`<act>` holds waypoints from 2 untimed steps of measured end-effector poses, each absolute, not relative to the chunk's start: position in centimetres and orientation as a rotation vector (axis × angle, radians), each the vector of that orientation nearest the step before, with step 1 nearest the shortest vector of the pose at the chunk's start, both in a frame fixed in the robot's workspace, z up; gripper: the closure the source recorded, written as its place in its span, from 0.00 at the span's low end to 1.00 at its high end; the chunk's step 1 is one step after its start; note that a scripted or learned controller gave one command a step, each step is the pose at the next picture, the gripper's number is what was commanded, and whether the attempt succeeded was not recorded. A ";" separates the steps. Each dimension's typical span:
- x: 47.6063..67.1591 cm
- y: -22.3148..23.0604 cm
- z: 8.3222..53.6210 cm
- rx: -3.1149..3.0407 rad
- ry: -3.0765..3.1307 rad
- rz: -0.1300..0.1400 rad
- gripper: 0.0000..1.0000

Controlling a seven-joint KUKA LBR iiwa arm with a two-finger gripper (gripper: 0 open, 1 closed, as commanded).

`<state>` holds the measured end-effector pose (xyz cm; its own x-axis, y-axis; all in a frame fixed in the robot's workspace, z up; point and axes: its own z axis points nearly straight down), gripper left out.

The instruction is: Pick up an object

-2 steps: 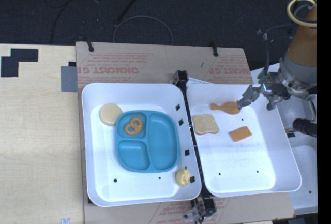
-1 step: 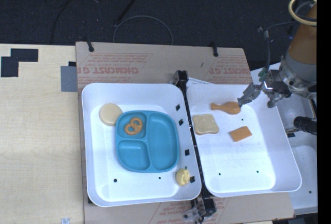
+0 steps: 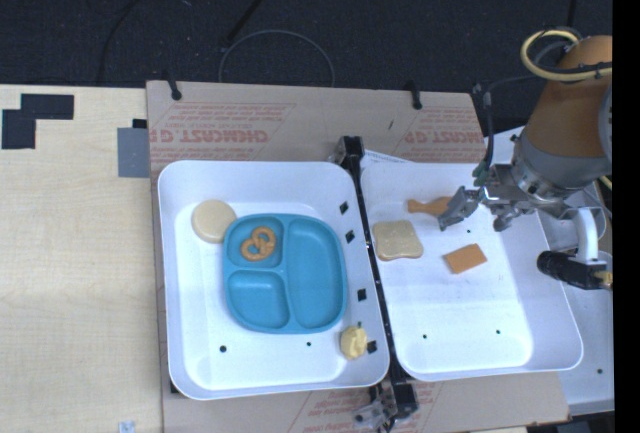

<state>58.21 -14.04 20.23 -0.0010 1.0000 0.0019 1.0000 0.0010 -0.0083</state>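
Alignment over a single item is required before descent is begun. Three candidates lie in the right-hand shallow white bin (image 3: pixel 560 346): a flat square tan toast-like slice (image 3: pixel 397 240), a flat orange cheese-like square (image 3: pixel 465 258) and a small orange-brown wedge (image 3: pixel 428 207). The two-finger gripper (image 3: pixel 478 208) is seen above this bin, nearest the wedge, and its fingers are spread apart with nothing held between them (no contact can be confirmed). The grey arm with orange band (image 3: pixel 570 121) is extended in from the right, wrist tilted downward and leftward.
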 end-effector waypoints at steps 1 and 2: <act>58.3 -14.6 15.7 -2.218 -2.217 0.006 0.00; 58.2 -14.2 9.4 -2.221 -2.219 0.003 0.00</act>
